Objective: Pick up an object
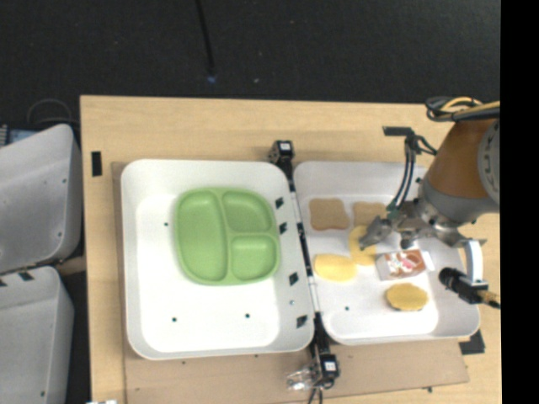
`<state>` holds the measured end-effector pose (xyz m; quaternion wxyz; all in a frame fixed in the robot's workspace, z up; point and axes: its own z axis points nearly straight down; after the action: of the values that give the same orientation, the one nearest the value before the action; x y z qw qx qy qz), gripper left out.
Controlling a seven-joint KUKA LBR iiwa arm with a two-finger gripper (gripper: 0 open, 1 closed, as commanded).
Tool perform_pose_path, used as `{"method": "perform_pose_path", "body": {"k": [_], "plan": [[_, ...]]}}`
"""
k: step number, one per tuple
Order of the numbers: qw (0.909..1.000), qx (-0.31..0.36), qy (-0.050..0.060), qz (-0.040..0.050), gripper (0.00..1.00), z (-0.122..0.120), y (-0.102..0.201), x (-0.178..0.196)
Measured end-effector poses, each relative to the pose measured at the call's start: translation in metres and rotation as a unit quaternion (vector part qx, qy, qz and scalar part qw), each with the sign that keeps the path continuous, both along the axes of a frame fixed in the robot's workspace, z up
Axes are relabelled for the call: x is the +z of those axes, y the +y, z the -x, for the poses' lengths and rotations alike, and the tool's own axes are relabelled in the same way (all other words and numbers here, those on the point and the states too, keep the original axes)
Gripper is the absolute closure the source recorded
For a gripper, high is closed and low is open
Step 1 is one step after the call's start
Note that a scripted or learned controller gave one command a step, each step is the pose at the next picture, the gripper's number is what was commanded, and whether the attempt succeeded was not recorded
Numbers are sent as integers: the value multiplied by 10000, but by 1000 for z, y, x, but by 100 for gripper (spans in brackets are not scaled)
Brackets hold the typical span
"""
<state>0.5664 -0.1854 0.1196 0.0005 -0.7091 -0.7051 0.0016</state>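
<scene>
Over the right bin [337,326], the pincer [369,241] seemingly touches a yellow piece [360,244].

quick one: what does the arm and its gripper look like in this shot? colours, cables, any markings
The arm is a rounded grey body with a broad orange-brown band above the wrist. Thin dark cables run along its left side, and a yellow-and-black cable loops near its top. The gripper is a small dark grey metal assembly. A white bracket with a black cylindrical part sits beside the wrist. No markings legible.

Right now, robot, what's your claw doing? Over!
Claw low in right bin, over a yellow piece; grip unclear. Brown slice, yellow disc, round cookie, wrapped snack crowd close. Green tray sits in left bin.
</scene>
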Motion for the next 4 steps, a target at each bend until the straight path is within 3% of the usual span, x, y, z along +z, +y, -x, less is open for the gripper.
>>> {"method": "perform_pose_path", "body": {"k": [1, 3, 4], "plan": [[10000, -21, -38, 1, 100, -2, -1, 14], [10000, -15, -49, 7, 100, -1, -12, 106], [10000, 43, -55, 8, 100, -4, -13, 171]]}}
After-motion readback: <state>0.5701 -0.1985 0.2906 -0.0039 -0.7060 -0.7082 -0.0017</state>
